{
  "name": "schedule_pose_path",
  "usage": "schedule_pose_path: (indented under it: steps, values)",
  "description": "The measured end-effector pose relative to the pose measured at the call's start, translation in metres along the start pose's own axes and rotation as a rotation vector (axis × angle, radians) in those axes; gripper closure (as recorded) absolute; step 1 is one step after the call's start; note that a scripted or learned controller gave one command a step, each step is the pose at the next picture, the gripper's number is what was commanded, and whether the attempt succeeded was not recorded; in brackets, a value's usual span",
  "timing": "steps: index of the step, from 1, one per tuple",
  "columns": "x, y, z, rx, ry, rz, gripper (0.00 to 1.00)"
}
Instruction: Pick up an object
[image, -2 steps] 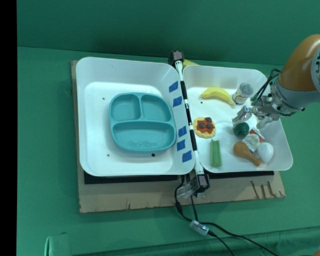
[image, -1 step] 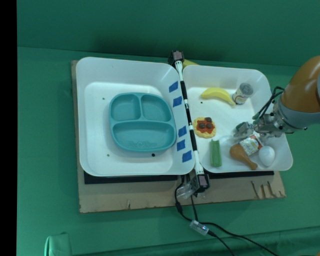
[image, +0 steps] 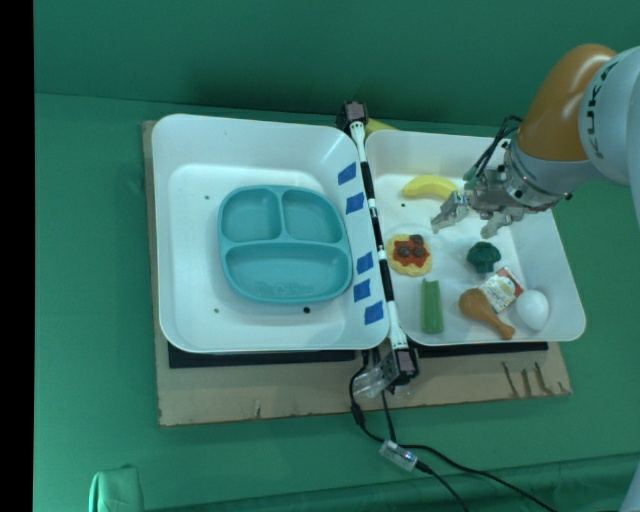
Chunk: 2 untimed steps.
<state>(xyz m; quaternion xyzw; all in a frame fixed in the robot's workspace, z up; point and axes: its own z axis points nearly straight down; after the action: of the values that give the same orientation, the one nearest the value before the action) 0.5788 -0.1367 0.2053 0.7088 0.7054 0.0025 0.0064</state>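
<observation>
My gripper (image: 468, 221) hangs open over the right bin (image: 560, 262), its two fingers spread with nothing between them. A yellow banana (image: 428, 186) lies just left of it near the bin's back. A dark green broccoli piece (image: 483, 256) sits just below the right finger. Farther forward are a small pizza (image: 410, 253), a green celery stick (image: 431, 306), a brown chicken drumstick (image: 485, 311), a small packet (image: 501, 290) and a white egg (image: 532, 309).
The left bin (image: 190, 160) holds a teal divided plate (image: 283, 243). A black-and-white bar with blue tape marks (image: 372, 240) runs between the bins. Cables (image: 420, 465) trail off the front of the cardboard base (image: 250, 405).
</observation>
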Motion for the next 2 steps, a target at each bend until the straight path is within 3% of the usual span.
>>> schedule_pose_path:
  steps: [1, 2]
  values:
    - [-0.043, -0.059, 0.016, -0.010, -0.005, 0.003, 0.00]
    - [-0.047, -0.056, 0.002, -0.024, -0.013, 0.011, 1.00]
